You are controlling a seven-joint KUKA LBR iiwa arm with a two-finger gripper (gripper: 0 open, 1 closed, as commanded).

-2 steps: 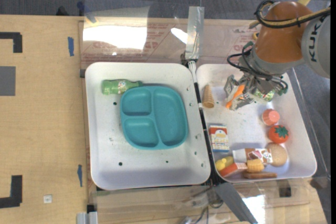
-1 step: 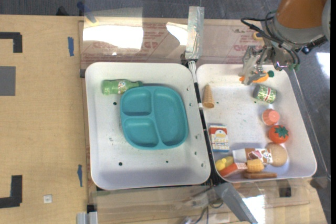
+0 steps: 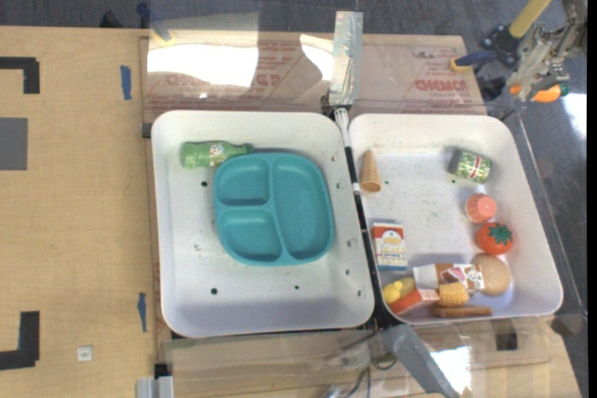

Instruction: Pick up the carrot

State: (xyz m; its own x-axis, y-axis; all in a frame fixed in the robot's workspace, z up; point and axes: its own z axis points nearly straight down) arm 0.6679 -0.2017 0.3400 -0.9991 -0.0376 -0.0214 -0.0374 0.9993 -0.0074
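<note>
Carrot (image 3: 405,300), lower right bin, wedged among toys: likely light, stiff, slick plastic; grip across its middle; claw state untellable.

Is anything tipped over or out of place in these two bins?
Yes: the green bottle lies on its side in the left bin, against the teal tray. In the right bin, a green can and a cone also lie toppled. Nothing looks spilled or broken.
</note>
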